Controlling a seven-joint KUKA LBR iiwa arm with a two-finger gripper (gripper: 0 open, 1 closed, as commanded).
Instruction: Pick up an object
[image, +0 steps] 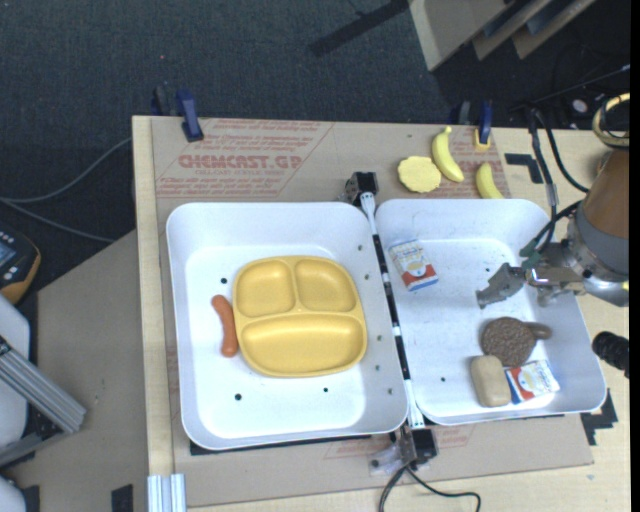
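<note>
Approach under way: the pincer (497, 289), its spread or closure impossible to tell, hovers at twelve o'clock of the brown patty (509, 340), needing descent next.

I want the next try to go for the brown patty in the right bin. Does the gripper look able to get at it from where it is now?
Probably yes. The gripper hangs over the right bin, just above the brown patty in the picture, with bare bin floor between them. A tan block and a small packet crowd its lower side.
</note>
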